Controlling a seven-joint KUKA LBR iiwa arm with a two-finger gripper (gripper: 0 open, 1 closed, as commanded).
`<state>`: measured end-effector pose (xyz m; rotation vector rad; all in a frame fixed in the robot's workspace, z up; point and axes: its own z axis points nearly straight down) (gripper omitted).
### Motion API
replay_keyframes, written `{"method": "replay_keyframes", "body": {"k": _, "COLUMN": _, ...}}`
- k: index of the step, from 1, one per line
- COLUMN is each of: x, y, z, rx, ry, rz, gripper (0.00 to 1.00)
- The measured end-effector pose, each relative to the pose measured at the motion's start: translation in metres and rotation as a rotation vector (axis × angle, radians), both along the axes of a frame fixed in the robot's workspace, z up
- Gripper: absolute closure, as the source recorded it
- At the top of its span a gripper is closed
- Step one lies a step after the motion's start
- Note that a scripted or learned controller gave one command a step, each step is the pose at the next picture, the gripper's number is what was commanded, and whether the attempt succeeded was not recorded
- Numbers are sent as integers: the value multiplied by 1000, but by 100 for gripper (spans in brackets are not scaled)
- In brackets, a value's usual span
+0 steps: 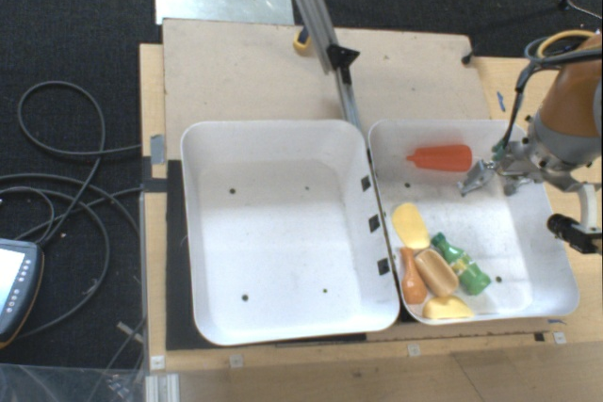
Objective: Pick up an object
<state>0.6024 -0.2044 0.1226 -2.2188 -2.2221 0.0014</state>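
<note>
We see the gripper (497, 180) hanging over the right bin (546, 297), near its back right part, with its two fingers spread apart and nothing between them. It is released and holds no object.

The things we could pick all lie in this right bin. An orange carrot-like piece (441, 157) rests near the back edge, just to the left of the gripper and apart from it. Toward the front edge sits a tight cluster: a pale yellow piece (411, 225), a small orange piece (413, 274), a hot dog bun (437, 270), a green piece (462, 265) and a yellow piece (448, 307) at the front rim. Several of these touch one another. The left bin (203, 231) is beside it, sharing the middle wall.

We judge the step in hand to be the approach, before any grasp. The orange carrot-like piece seems the easier target, since it lies alone with free floor around it. The next move would call for shifting the gripper left over it, turning the fingers across its narrow width, lowering, then closing. The cluster would be harder, as the fingers could catch two things or push them aside.
</note>
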Motion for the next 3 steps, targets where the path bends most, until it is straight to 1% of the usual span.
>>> {"method": "replay_keyframes", "body": {"k": 1, "x": 2, "y": -1, "z": 14, "rx": -2, "ry": -6, "rz": 0, "gripper": 100}}
{"method": "replay_keyframes", "body": {"k": 2, "x": 11, "y": 2, "z": 75, "rx": -3, "ry": -11, "rz": 4, "gripper": 100}}
{"method": "replay_keyframes", "body": {"k": 3, "x": 10, "y": -3, "z": 140, "rx": -4, "ry": -11, "rz": 4, "gripper": 100}}
